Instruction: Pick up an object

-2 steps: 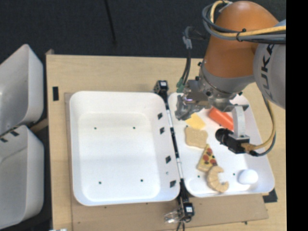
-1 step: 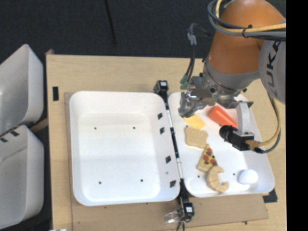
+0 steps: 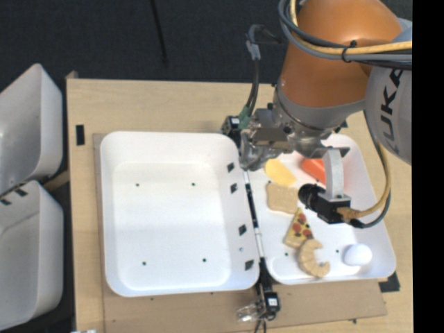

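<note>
Objects: all are gathered in the right bin (image 3: 374, 245), within the arm's reach — a yellow piece (image 3: 280, 173), toast (image 3: 281, 198), a pizza slice (image 3: 299, 229), a croissant (image 3: 312, 259), a white ball (image 3: 358, 254) and an orange piece (image 3: 313, 166).
End effector (image 3: 288, 144): it is hung low over the bin's far end, by the yellow piece; whether it is parted or closed cannot be told, and nothing is seen held.
Left bin (image 3: 111, 207): white, likely kept as the drop side.
Counter (image 3: 156, 106): pale board, with a dark floor around it.

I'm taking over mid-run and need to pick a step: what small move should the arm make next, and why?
Probably lower the gripper a little toward the yellow piece. It hangs over the upper part of the right bin, where the toy food lies, and the yellow piece sits just below it; nothing shows between its fingers.
</note>
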{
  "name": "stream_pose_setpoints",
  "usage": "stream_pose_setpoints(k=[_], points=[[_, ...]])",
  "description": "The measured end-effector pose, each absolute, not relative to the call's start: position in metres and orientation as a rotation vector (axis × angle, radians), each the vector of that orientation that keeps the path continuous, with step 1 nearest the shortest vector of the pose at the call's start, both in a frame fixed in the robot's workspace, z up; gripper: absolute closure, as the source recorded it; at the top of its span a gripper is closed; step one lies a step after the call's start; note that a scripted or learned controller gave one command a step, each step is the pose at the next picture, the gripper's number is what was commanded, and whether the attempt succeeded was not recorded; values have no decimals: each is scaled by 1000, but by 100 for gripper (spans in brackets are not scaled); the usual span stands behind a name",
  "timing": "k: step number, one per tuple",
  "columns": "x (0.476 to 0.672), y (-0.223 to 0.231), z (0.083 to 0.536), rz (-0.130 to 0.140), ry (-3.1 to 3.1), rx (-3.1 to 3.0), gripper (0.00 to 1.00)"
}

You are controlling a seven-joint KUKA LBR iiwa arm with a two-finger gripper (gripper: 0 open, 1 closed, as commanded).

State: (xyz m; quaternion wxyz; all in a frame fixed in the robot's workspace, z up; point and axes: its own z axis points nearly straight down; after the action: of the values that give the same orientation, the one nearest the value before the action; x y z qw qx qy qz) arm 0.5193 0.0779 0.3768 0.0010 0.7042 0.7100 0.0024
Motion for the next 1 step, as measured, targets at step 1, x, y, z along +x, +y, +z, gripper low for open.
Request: stream_pose_setpoints(k=[1], points=[[521,74,386,3,2227,2212,100]])
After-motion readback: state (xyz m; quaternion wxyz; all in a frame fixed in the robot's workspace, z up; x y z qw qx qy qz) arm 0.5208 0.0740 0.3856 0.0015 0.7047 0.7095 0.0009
